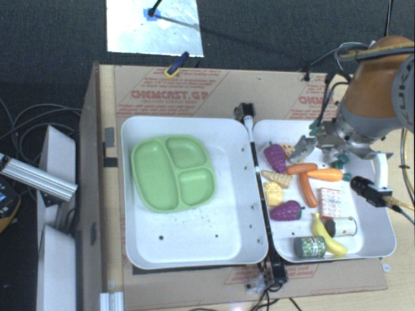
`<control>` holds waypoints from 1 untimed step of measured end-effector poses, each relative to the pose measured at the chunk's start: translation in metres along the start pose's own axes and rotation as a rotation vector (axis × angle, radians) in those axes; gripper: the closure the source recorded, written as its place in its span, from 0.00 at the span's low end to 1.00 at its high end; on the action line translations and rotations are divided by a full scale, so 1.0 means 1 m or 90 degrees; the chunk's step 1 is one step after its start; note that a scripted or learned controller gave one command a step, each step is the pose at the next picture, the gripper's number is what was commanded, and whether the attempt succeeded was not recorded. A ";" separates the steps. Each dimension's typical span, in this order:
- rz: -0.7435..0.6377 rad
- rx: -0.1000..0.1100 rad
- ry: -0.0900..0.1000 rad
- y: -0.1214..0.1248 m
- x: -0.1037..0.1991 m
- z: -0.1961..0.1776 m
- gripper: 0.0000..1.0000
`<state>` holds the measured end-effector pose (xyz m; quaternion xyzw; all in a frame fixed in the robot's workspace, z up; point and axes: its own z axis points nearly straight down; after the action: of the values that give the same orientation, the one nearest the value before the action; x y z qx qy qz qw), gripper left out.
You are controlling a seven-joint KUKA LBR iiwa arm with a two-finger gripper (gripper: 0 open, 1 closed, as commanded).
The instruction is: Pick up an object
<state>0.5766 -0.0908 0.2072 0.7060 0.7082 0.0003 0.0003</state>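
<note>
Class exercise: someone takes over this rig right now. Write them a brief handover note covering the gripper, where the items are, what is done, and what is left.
Gripper: low over the far end of the right bin; finger state unclear, nothing seen held.
Items: toy food fills the right bin, including purple grapes, a carrot, a banana and a can.
Left bin: holds a green divided plate.
Done: no pick visible.
Left: grasp and lift one item.
</note>
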 end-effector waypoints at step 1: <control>-0.001 -0.006 0.000 0.015 -0.040 0.109 0.00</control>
<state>0.5913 -0.1307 0.0980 0.7055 0.7087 0.0037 0.0041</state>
